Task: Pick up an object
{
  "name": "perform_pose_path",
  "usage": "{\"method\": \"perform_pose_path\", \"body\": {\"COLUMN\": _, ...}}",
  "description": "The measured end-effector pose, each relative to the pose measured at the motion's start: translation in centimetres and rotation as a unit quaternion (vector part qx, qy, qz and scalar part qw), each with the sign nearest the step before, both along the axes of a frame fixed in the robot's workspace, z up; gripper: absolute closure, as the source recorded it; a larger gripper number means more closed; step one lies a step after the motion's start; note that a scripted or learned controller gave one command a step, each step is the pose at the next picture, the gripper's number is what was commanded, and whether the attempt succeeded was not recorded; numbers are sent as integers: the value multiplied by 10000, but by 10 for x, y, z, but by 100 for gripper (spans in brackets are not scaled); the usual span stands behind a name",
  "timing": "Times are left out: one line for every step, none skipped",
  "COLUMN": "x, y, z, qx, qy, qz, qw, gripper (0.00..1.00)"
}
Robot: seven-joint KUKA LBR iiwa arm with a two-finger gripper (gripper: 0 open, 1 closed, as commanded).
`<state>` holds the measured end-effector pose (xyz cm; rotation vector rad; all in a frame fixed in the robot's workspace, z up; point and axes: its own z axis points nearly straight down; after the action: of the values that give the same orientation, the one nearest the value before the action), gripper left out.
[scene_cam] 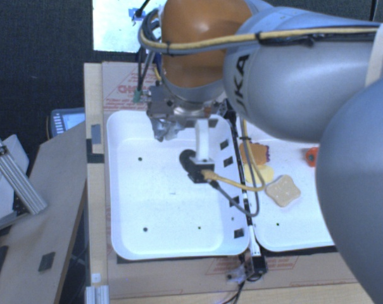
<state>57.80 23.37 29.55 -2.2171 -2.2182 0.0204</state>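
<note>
Two bins — gripper [164, 130] over left bin [153, 201], state unclear, toast-like piece [283, 190] in right bin [299, 233]

Backdrop: a dark, textured curtain [39, 43] spans the top and left of the scene, broken near the top centre by a brightly lit white rectangular panel [115, 18], the brightest area in view. A tan bench [178, 291] with a pale wooden edge strip carries a brown cardboard sheet [125, 87] printed in red, with short pieces of black tape [95, 133] along its left border. To the left, a lower tan side table [58, 195] bears a slanted aluminium profile rail [17, 176] and a small dark tag [47, 261], with a small blue-grey screen [66, 120] just behind it against the curtain.
</note>
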Motion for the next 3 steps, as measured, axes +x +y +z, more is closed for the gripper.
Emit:
{"method": "perform_pose_path", "body": {"x": 48, "y": 1, "z": 28, "qx": 35, "qy": -95, "qz": -5, "qw": 9999, "gripper": 100}}
{"method": "perform_pose_path", "body": {"x": 47, "y": 1, "z": 27, "qx": 32, "qy": -74, "qz": -4, "qw": 10000, "gripper": 0}}
{"method": "perform_pose_path", "body": {"x": 92, "y": -4, "z": 157, "qx": 51, "qy": -149, "qz": 6, "qw": 9999, "gripper": 0}}
